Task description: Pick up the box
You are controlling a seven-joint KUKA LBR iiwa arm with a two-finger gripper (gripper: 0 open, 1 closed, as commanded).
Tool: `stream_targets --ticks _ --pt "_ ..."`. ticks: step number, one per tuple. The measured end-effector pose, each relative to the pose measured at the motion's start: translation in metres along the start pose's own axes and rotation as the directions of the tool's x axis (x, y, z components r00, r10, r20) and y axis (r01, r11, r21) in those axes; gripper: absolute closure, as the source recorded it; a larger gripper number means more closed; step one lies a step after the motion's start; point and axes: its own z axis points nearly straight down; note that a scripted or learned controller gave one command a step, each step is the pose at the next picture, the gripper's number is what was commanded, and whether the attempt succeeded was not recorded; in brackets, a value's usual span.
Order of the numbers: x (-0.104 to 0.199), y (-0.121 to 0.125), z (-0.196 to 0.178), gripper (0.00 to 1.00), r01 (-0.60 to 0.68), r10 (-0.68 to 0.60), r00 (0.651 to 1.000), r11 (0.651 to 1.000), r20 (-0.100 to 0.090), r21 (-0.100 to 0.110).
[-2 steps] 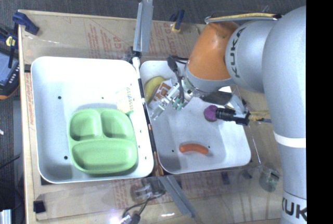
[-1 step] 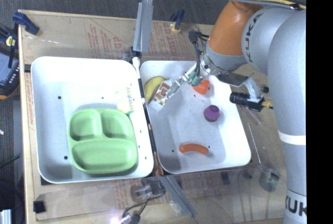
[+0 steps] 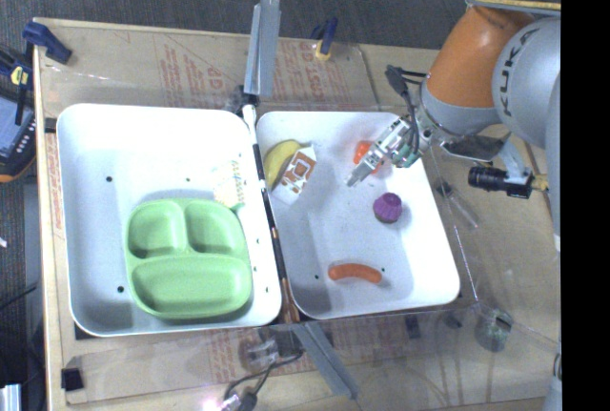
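In the camera view, the right bin (image 3: 434, 290) serves as the landmark. The box (image 3: 297, 173), a small white carton with an orange print, lies in the far left corner of this bin. It leans against a yellow banana (image 3: 277, 159), which lies between it and the bin's left wall. The gripper (image 3: 364, 173) hangs over the far part of the same bin, near its middle and to the right of the box, well apart from it. Nothing is between its fingers, and I cannot tell if they are spread or closed. A small orange-red object (image 3: 362, 151) lies just beside the fingers, partly hidden. A purple round object (image 3: 387, 207) lies nearer the bin's middle, and an orange carrot-like stick (image 3: 355, 273) lies near the front wall. In the bin to the left stands a green divided tray (image 3: 189, 258). In my judgement the box is not yet picked, and the arm must go left to reach it; the banana so close may disturb the grasp.
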Motion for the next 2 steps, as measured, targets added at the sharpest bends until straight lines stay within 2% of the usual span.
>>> stream_targets --ticks 1,2 --pt "-0.034 0.038 0.006 0.00 -0.018 0.018 1.000 1.000 -0.001 0.000" --pt "0.007 0.041 -0.027 0.00 0.283 -0.283 0.959 0.959 -0.002 0.000"
